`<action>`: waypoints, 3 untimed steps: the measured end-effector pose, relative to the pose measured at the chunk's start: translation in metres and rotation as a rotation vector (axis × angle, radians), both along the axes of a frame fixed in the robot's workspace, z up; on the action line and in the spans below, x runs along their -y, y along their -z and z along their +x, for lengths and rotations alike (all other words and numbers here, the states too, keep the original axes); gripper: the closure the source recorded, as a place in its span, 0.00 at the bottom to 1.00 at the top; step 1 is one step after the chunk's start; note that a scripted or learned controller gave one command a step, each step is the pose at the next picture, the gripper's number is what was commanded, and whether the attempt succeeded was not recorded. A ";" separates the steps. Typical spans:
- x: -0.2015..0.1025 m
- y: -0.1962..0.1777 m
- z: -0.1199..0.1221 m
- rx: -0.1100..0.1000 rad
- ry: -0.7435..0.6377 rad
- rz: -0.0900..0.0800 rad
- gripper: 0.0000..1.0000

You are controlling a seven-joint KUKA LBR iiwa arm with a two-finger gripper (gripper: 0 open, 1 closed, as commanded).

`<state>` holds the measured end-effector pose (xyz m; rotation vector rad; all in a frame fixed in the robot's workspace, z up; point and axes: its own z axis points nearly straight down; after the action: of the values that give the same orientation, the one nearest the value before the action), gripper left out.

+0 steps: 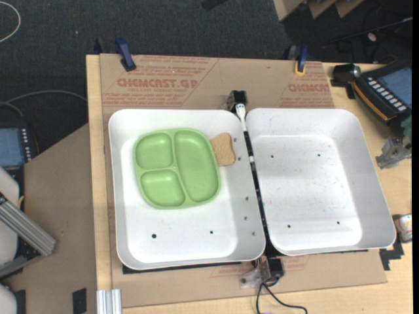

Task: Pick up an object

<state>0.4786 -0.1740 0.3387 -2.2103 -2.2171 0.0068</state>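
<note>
A flat brown cardboard-topped table (196,77) carries two shallow, smooth white plastic bins with rounded corners. The left bin (183,241) holds a glossy green plate (175,168), rounded with three compartments, toward the table's far edge. A small tan sponge-like block (224,149), its long axis running near to far, touches the plate's right rim. The right bin (314,175) shows dark specks.

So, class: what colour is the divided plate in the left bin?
Light green; the divided plate shows in the camera view.

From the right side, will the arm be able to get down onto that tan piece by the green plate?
Probably yes: the tan piece lies flat in the left bin, open from above. Its left edge touches the green plate, which may crowd the fingers.
</note>
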 end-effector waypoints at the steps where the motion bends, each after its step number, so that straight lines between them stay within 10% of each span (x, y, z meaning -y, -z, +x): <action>1: 0.023 -0.125 0.017 0.028 0.002 -0.012 1.00; 2: -0.013 -0.039 0.000 0.002 0.001 -0.001 1.00; 3: 0.045 -0.097 0.025 0.020 0.007 -0.012 1.00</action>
<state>0.5039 -0.2194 0.4362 -2.2339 -2.2256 -0.0029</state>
